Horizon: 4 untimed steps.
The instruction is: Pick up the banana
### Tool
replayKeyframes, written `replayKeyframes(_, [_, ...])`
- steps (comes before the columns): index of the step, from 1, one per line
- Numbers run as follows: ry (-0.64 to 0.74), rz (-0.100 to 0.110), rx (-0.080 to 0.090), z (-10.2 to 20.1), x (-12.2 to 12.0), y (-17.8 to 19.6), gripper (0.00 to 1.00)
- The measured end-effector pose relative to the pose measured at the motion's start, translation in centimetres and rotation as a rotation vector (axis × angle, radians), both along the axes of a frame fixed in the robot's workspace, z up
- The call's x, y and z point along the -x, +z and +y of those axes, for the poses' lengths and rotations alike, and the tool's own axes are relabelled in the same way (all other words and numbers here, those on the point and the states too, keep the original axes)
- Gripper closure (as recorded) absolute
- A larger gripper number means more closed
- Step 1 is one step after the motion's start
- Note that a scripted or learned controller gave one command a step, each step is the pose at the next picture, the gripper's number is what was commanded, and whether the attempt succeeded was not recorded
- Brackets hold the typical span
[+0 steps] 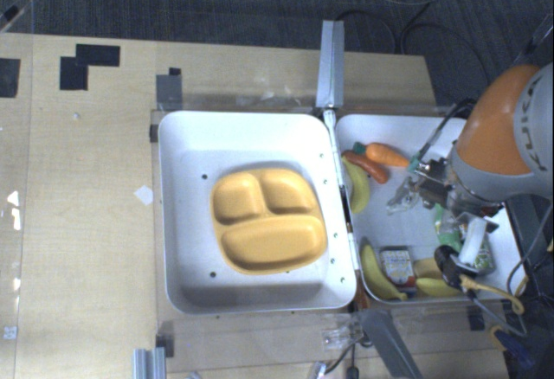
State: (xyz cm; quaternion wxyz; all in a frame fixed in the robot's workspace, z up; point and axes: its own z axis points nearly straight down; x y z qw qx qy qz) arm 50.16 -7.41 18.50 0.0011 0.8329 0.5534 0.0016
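yellow banana [380, 272] lies at the near edge of the right bin [391, 123], below and left of the jaws [407, 193]. whether they are wide or narrow, i cannot tell. a carrot [387, 154] sits just above them.

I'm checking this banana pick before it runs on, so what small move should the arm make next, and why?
Probably shift the gripper toward the near left corner of the right bin, then descend. It sits mid-bin, above bare floor, while a banana lies in that corner beside a small packet. Nothing shows between the jaws.
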Motion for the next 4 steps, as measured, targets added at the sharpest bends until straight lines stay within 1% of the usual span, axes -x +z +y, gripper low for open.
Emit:
replayKeyframes(1, [-0.161,0.003,-0.002,15.2,1.4,-0.1,0.0])
replayKeyframes(2, [-0.139,0.003,-0.001,13.8,-1.7,-0.1,0.0])
replayKeyframes(3, [-0.323,0.002,-0.001,2.4,-7.9,-0.1,0.0])
replayKeyframes(4, [-0.062,-0.001,0.0,0.0,-16.4,0.1,0.0])
